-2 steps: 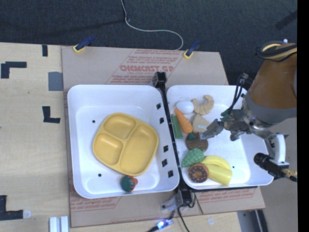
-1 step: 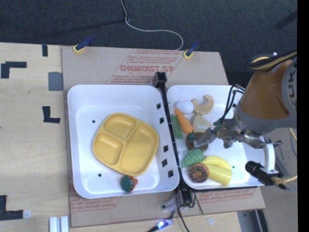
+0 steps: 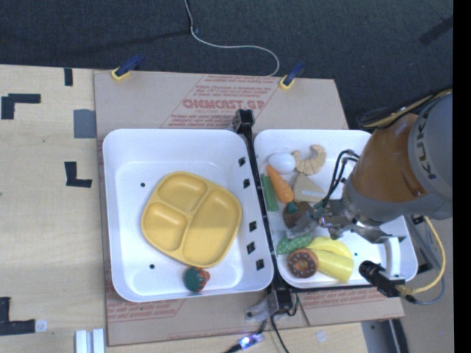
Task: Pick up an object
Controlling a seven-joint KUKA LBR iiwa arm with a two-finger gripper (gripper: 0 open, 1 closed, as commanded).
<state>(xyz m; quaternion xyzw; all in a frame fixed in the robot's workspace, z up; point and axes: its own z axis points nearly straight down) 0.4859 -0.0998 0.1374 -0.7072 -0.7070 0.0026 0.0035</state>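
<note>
At the lower right of the frame the arm [image 3: 401, 171] leans in over the right bin [image 3: 372, 284], its orange band broad above the grey wrist, and the gripper [image 3: 318, 218] reaches down toward the bin's middle among the toy food. Whether it is spread or pressed together cannot be told from this angle, and nothing can be seen held by it.

Nearest the bottom edge of that bin lie a chocolate doughnut [image 3: 301, 263] and, touching it on the right, a yellow banana [image 3: 335, 259]. Just above them sits a green pod-like piece [image 3: 294, 243], then a dark round item [image 3: 292, 213] beside the gripper. Higher up are an orange carrot [image 3: 280, 185], a pale wedge [image 3: 309, 190], a white egg [image 3: 280, 160] and a tan croissant [image 3: 310, 160] near the bin's upper wall.

The left bin [image 3: 118, 197] holds a yellow divided plate [image 3: 191, 218] at its centre and a small red and green fruit [image 3: 196, 278] near the lower wall.

Both bins rest on brown cardboard [image 3: 213, 98] clipped with blue and yellow clamps, on a light wooden bench [image 3: 44, 219]. Dark carpet [image 3: 294, 13] crosses the top, with a thin white cable [image 3: 221, 44].
</note>
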